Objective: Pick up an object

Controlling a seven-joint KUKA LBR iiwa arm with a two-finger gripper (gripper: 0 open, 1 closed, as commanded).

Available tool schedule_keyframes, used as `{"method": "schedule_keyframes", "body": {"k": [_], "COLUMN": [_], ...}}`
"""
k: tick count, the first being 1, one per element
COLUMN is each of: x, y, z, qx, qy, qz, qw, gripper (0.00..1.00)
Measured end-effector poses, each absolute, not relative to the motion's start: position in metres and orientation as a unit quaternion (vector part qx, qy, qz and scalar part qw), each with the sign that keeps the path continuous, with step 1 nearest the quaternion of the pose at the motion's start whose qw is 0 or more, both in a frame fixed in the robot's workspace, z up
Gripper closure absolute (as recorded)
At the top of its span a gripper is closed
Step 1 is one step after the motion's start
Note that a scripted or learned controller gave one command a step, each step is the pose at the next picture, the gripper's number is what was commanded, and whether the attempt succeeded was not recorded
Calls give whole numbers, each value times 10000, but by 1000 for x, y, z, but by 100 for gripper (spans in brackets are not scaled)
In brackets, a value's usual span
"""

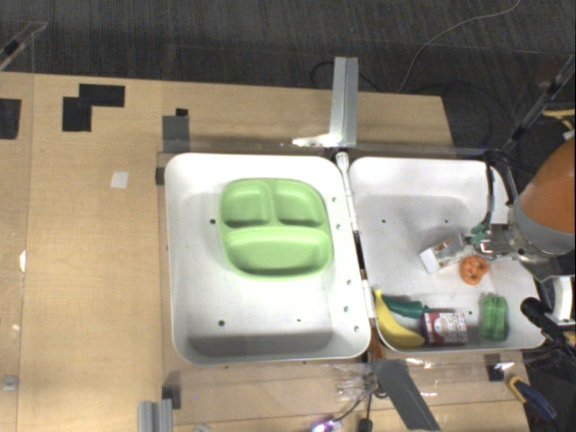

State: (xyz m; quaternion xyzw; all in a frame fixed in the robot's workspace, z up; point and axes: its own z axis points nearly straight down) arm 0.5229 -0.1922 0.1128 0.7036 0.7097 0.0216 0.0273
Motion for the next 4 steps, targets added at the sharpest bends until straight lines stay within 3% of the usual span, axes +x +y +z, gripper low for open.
{"method": "schedule_keyframes", "body": {"k": [2, 3, 4], "x": [520, 531, 577], "y": [-206, -204, -195], "z": [112, 112, 264], "qx": [6599, 6541, 7437], "qy": [7507, 7558, 6686], "qz": [165, 164, 14], "qw": [275, 240, 28], "gripper": [0, 0, 0]}}
